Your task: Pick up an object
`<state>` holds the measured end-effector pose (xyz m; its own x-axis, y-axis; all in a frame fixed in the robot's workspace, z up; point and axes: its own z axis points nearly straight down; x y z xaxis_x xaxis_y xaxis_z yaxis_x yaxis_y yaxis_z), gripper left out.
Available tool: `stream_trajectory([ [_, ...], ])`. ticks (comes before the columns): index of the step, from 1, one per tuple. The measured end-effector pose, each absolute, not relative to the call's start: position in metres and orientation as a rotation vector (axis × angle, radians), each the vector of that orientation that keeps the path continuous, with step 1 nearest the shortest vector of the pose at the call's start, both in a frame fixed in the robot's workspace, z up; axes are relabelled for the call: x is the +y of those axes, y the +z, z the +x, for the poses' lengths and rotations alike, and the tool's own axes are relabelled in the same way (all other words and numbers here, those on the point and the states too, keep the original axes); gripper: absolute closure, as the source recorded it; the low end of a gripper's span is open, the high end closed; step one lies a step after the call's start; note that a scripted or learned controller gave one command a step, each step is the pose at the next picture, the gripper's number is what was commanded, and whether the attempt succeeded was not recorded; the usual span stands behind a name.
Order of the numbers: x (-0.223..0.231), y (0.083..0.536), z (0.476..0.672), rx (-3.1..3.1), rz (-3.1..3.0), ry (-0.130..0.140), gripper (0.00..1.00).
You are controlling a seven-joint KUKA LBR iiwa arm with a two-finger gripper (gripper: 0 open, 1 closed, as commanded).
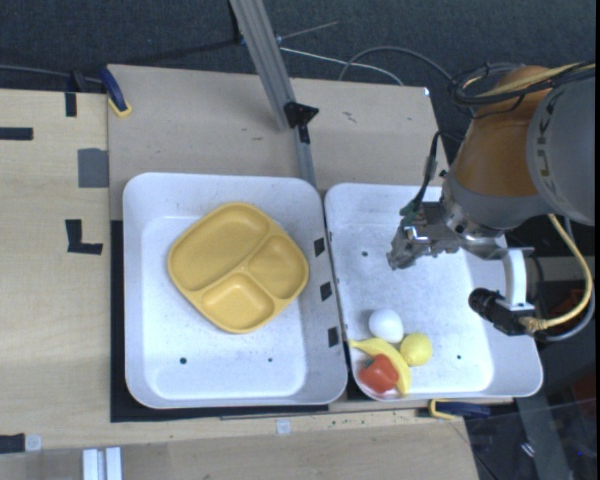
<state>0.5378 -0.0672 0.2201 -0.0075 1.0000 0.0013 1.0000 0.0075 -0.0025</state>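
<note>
My gripper (402, 253) hangs over the middle of the right bin (500, 363), reaching in from the right. Nothing shows between its fingers. Below it, near the bin's front left corner, lie a white ball (385, 324), a small yellow round toy (416, 348), a yellow banana-like piece (375, 347) and a red piece (380, 372), all bunched together. The gripper is well above and a little right of the white ball.
The left bin (145, 298) holds a yellow divided plate (238, 266). A grey metal pole (265, 53) slants down to the divider between the bins. The arm's orange band and grey body (520, 158) cover the right bin's far right side.
</note>
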Motion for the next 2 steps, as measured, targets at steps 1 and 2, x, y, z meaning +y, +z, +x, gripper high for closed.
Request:
stream_trajectory([
  [1, -0.015, 0.218, 0.543, -2.228, -2.212, 0.0, 1.0],
  [2, 0.035, 0.228, 0.554, -2.229, -2.212, -0.001, 1.0],
])
